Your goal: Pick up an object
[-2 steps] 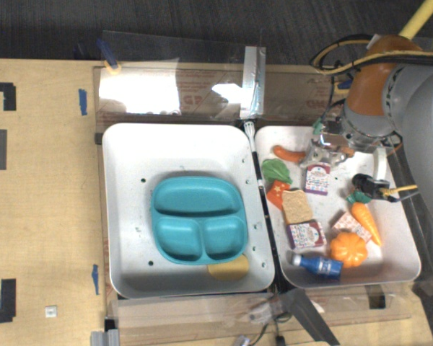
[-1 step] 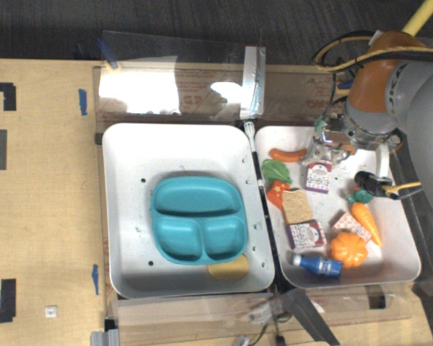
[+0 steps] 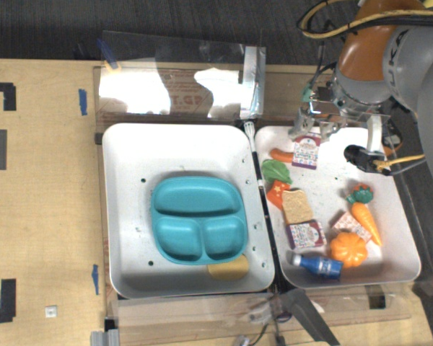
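On the left, the wooden surface (image 3: pixel 36 215) is bare but for black tape marks. Next comes the left bin (image 3: pixel 123 150), holding a teal divided tray (image 3: pixel 198 218) with a tan piece (image 3: pixel 229 268) at its near edge. The right bin (image 3: pixel 404 244) is crowded: a green leafy piece (image 3: pixel 276 171), a slice of bread (image 3: pixel 297 206), a small purple box (image 3: pixel 305 234), a blue bottle (image 3: pixel 319 266), an orange pumpkin (image 3: pixel 348 249) and a carrot (image 3: pixel 366 220). At the far end of that bin the end effector (image 3: pixel 315 125) hangs low, and a small printed packet (image 3: pixel 306 152) sits right beneath its tip, touching or nearly so. I cannot tell how its grasp stands, nor whether the packet is caught in it. My worry is that the packet looks thin and flat, so a grip on one edge could let it slide free on the lift; the small orange piece (image 3: pixel 281 153) just beside it could also get nudged
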